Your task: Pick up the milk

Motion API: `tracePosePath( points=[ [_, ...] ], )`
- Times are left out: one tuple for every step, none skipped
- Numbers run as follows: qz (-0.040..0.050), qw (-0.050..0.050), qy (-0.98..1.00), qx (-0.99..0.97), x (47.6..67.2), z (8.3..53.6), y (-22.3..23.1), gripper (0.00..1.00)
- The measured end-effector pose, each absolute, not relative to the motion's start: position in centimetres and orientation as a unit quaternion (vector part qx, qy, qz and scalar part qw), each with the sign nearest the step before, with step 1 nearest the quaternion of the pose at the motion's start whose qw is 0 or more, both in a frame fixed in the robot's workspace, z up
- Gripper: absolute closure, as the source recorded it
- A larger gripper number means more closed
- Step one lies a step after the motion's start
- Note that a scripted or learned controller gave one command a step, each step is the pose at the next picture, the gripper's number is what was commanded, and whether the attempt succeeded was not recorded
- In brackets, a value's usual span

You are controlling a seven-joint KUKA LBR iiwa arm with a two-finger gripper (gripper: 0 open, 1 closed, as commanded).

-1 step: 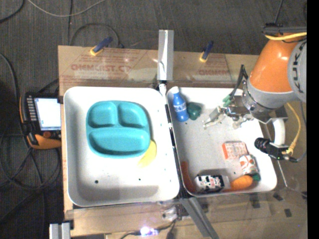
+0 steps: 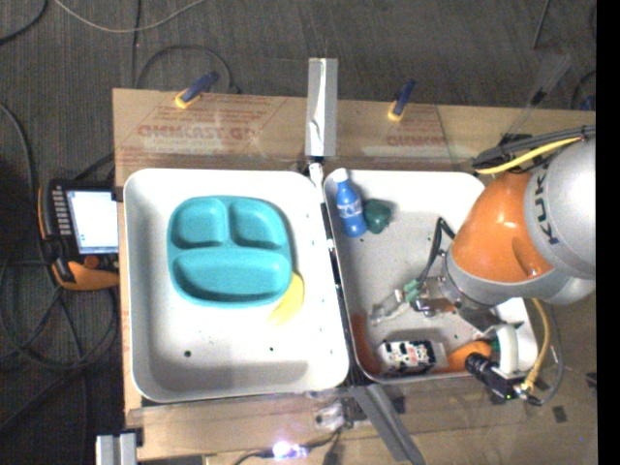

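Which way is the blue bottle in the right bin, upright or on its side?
On its side. The blue bottle lies flat along the right bin's left wall, white cap toward the far edge, beside a teal object.

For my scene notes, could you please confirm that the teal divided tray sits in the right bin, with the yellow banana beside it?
Not quite: the camera view shows the teal divided tray in the left bin, not the right one. The yellow banana does lie beside it, at the tray's lower right corner.

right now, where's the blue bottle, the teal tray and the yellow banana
blue bottle (image 2: 348, 210): camera view, its body
teal tray (image 2: 231, 250): camera view, centre divider
yellow banana (image 2: 289, 301): camera view, its middle
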State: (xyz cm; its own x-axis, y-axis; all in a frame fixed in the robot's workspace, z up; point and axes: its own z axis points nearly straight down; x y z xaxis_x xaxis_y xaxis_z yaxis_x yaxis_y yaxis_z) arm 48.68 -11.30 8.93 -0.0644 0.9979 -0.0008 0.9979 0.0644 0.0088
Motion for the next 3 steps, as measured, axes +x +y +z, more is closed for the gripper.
tracePosePath(
  points=[
    [0.0037, 0.004, 0.730, 0.684, 48.8, 9.9, -11.3, 1.00],
    [-0.0009, -0.001, 0.745, 0.668, 48.4, 18.3, -9.0, 1.00],
    [-0.0009, -0.001, 0.745, 0.668, 48.4, 18.3, -9.0, 0.00]
  ],
)
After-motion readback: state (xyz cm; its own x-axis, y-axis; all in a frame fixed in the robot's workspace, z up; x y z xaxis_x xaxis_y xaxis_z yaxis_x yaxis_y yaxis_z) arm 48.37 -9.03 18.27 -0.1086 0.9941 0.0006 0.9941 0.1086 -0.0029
